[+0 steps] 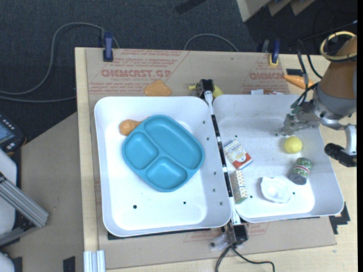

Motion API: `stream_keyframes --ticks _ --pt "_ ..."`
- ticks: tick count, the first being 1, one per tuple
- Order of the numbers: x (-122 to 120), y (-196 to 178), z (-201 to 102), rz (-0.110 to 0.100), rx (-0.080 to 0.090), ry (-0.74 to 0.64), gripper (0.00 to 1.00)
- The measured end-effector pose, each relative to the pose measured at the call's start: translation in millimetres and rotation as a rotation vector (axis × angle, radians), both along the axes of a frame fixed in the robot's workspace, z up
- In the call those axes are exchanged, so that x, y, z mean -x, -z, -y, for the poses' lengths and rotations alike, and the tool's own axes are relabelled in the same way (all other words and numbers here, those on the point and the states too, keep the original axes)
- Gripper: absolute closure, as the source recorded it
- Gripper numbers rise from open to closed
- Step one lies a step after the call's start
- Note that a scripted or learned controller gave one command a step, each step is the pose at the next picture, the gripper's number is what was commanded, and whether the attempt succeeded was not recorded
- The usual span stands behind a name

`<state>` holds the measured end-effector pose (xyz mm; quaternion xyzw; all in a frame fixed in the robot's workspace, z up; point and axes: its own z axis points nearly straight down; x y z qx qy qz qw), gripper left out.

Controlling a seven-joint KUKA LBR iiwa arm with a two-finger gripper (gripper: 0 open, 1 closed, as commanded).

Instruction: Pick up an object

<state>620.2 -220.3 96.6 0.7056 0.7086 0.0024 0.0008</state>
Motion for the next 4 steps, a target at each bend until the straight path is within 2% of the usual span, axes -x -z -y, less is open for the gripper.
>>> stream_keyframes --ticks 1,2,3,4 --pt "0.0 1.1 -2.1 -0.003 -0.005 -0.001 0.0" --pt "44.7 11.2 -2.0 -0.004 -0.008 0.0 0.0" --pt "45.0 1.2 2.8 -0.003 0.002 0.003 1.0" --pt "44.7 2.2 -0.6 -0.007 -0.005 0.0 0.0"
